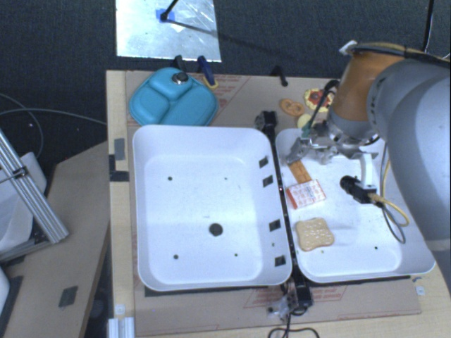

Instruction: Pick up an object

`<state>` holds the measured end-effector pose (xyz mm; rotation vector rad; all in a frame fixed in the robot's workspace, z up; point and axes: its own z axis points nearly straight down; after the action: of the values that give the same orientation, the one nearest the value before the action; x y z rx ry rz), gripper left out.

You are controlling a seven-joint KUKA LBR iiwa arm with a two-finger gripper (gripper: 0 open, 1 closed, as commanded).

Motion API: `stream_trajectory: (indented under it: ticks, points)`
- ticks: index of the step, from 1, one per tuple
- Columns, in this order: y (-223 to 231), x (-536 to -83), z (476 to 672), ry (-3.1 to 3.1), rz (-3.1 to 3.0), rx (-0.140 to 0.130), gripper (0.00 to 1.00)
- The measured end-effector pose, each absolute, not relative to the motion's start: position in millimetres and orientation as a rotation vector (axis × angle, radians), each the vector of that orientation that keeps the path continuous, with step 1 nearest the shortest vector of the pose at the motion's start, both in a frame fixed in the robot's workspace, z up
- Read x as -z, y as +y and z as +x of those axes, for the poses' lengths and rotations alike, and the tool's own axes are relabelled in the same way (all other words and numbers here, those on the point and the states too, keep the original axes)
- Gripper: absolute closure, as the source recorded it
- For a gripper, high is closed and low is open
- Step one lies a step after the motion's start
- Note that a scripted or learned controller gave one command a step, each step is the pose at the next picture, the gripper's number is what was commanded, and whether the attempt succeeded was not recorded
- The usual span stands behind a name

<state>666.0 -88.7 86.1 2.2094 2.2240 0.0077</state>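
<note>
Grey arm (416, 118) first, reaching in from 3 o'clock, orange band (356, 76) above the wrist. Next, left bin (197, 189), white and shallow, with just a small dark dot (215, 229) near its middle. Then right bin (366, 248), touching the left one along the shared edge and holding all three likely picks. Blue tray (173, 101) on the bench (239, 90) beyond the left bin, at its 12 o'clock.

Gripper (304, 148) low over the right bin's 11 o'clock corner. Open or closed: cannot tell from this angle. Nothing visibly held.

Toast (314, 234) at the bin's 8 o'clock, flat on the floor, tan, rounded. Probably toy food: light, fairly stiff, a matt surface that should not slip. Best taken across its narrower width, coming straight down.

Packet (306, 193) at 9 o'clock, red and white, lying flat, just beside the toast but apart from it. Probably light and thin, perhaps slick. Little height to bite on, so pinch across the short sides.

Strip (299, 171) at 10 o'clock, orange, narrow, slanted, its upper end just under the gripper. Closest candidate. Likely light and stiff; grip across the narrow width near the middle. Sits close to the bin wall, so little room on that side.
</note>
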Motion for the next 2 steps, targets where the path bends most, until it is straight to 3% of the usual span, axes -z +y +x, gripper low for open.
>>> stream_trajectory:
  ticks: [1, 2]
  points:
    - [-82.7, -85.6, 657.7, 2.225, 2.212, -0.003, 0.0]
    - [-82.9, -97.3, 659.0, 2.224, 2.208, -0.007, 1.0]
